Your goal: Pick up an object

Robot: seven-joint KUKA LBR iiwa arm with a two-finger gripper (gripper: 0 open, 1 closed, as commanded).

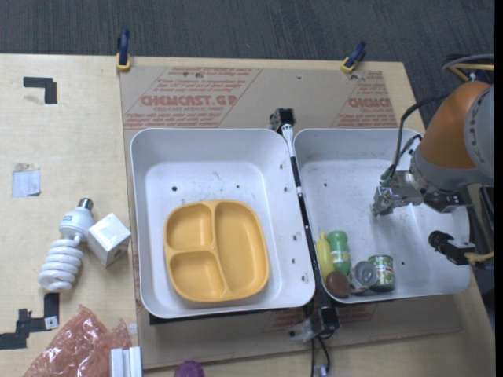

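The gripper point(387, 203) hangs low by the right bin's point(346, 144) far-right wall - I cannot tell its state - well apart from the green bottle point(338, 249), can point(381, 272) and brown piece point(338, 283) clustered at the near edge, probably slid there together.

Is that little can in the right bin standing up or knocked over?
Knocked over. The can lies on its side on the right bin's floor, its round metal end facing left, its green label showing along its length.
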